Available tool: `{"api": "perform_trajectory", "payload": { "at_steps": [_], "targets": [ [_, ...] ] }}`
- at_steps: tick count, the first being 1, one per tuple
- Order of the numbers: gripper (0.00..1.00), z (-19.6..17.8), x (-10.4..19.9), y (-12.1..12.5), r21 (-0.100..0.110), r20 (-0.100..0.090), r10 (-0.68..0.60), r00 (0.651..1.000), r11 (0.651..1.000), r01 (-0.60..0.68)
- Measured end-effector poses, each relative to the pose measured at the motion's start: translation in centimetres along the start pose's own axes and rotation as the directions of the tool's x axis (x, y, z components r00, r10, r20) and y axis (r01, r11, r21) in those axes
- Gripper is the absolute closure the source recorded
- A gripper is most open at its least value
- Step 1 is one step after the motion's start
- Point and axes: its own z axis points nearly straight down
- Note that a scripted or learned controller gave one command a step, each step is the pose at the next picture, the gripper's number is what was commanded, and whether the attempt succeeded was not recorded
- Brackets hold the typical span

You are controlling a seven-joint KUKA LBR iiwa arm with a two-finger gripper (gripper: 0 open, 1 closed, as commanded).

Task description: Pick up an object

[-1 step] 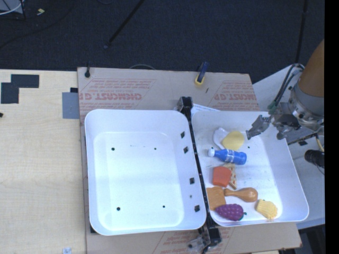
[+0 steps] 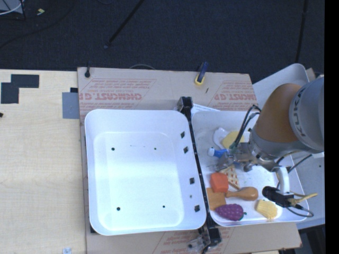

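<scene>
Grey and orange, my arm (image 2: 288,118) reaches in from the right and bends down over the right bin (image 2: 204,142), where my pincer (image 2: 237,160) sits low among the clutter near the bin's middle. Whether it is released or clenched I cannot tell, since the wrist and cables hide its tips from above. Just below it lies an orange-red block (image 2: 219,182), and beside that a tan wooden piece with a rounded end (image 2: 244,193). A purple bunch of grapes (image 2: 230,211) rests near the bin's front edge, with a yellow ridged item (image 2: 267,209) to its right. A crisscross waffle-like piece (image 2: 230,174) lies right under the pincer, perhaps touching it. Behind the pincer I see a pale yellow object (image 2: 231,138) and something small and blue (image 2: 214,152). The left bin (image 2: 139,171) stands beside it, their rims meeting at a black clip (image 2: 185,103).
</scene>
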Motion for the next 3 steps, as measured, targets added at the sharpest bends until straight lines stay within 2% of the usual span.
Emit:
{"api": "perform_trajectory", "payload": {
  "at_steps": [1,2,3],
  "targets": [
    [1.0,-1.9,-0.5,0.4,-0.014,0.004,0.008,1.0,1.0,-0.008],
    [1.0,-20.8,-4.5,4.3,-0.036,0.014,-0.003,1.0,0.999,0.004],
    [1.0,-12.3,-7.9,8.7,-0.013,0.006,-0.001,1.0,1.0,0.001]
  ]
}}
